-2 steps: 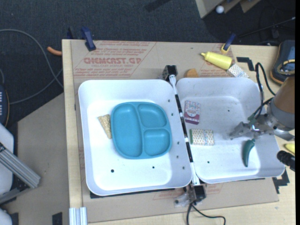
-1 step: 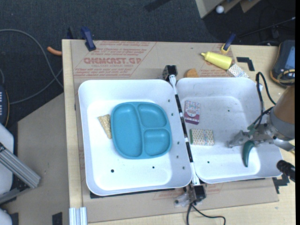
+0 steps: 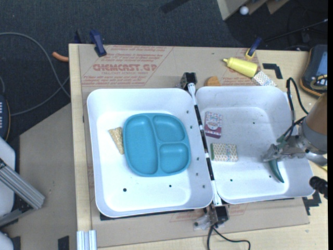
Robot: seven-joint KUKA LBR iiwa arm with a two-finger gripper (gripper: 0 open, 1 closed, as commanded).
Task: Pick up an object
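Hovering low in the right bin [image 3: 244, 194], the tool [image 3: 277, 158] meets a teal object [image 3: 277, 172]. Grip unclear, I cannot tell. Next: lift and check.

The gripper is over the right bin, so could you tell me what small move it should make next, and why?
Probably lower slightly and close: the gripper sits right at the teal object in the right bin, but a grasp isn't evident yet.

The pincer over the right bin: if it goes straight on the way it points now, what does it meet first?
The pincer points downward, so it would likely first meet the teal object lying just beneath it on the floor of the right bin. Depth is unclear from this slanted view; it may already touch it.
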